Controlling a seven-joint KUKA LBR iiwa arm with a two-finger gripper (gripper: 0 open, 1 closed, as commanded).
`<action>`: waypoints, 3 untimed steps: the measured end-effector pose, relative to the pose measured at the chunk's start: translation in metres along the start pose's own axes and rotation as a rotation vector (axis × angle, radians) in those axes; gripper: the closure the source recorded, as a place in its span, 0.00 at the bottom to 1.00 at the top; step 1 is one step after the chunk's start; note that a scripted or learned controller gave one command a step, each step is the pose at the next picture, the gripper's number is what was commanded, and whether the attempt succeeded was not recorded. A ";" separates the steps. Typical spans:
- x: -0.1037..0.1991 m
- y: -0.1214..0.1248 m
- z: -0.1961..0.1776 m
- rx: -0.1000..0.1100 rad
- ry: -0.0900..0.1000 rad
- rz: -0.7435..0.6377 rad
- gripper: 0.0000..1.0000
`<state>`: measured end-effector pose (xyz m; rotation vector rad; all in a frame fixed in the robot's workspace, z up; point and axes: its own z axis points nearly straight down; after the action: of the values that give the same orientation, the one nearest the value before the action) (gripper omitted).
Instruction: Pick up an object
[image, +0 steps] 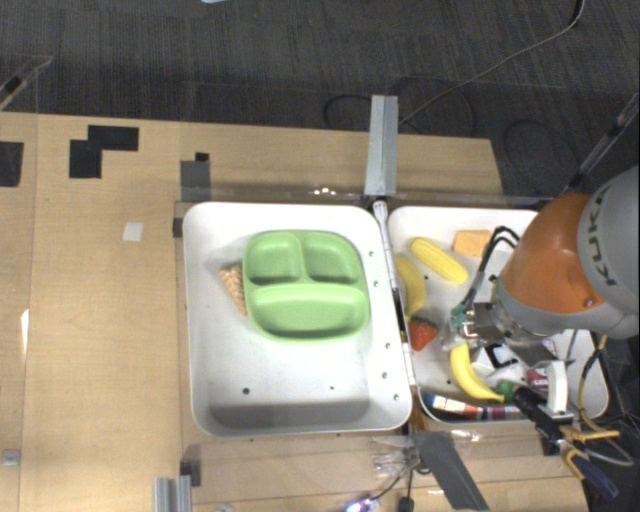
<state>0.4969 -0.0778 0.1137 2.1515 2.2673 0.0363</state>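
Wooden bench (100, 330), 2 white bins: your gripper (487, 335) hangs in the right bin (520, 222), just above a curved yellow banana (467, 375); its grip I cannot tell.

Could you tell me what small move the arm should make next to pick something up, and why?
Probably a short descent toward the banana in the right bin. The claw sits just above it, with the strawberry to the side, so the banana looks like the closest target. Nothing is seen between the claw's tips yet.
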 end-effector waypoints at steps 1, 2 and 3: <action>0.037 0.058 -0.070 0.023 -0.007 0.143 1.00; 0.037 0.058 -0.070 0.024 -0.007 0.142 0.00; 0.033 0.056 -0.070 0.023 -0.008 0.269 0.00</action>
<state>0.5490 -0.0423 0.1849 2.4471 1.9666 0.0043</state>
